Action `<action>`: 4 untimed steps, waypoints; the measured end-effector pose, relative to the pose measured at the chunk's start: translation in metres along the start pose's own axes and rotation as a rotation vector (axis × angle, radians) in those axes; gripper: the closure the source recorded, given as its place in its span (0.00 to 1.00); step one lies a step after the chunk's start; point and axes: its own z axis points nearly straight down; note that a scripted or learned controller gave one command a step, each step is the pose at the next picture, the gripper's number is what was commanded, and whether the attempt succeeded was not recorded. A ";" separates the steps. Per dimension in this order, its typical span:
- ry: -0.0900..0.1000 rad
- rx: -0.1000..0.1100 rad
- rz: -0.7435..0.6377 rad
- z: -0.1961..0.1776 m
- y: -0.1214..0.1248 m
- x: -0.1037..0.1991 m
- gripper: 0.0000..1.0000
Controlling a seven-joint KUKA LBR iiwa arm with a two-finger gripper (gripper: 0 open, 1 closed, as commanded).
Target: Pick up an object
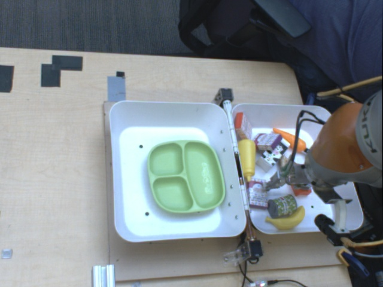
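Nearest item, front of the right bin: one banana, yellow, lying flat near the front wall, long axis running roughly left to right, ends curving up toward a small dark can that sits just behind and touching or nearly touching it. Can: greenish label, lying on its side, axis slightly tilted from left-right. Left side of the same bin: one yellow bottle, long axis running front to back alongside the dividing wall, an orange-red cap or item at its far end. Back of the bin: one purple and white carton, one orange carrot-like piece lying slantwise, one small black and white block. Pink and white packet lying flat left of the can. Gripper: lowered into the middle of the right bin above the clutter, just behind the can; whether its jaws are spread or closed cannot be told, and nothing is seen between them. Arm: grey, with orange band, entering from the right. Left bin: one light green divided plate, three compartments, lying flat at centre, long axis slanting slightly. Both bins rest side by side on a pale wooden bench.
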 end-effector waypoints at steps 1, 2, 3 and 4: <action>-0.003 -0.011 -0.001 -0.012 0.004 -0.001 1.00; 0.023 0.032 -0.012 -0.092 -0.005 0.105 1.00; 0.022 0.033 -0.010 -0.092 -0.005 0.104 0.00; 0.022 0.033 -0.010 -0.092 -0.005 0.104 0.00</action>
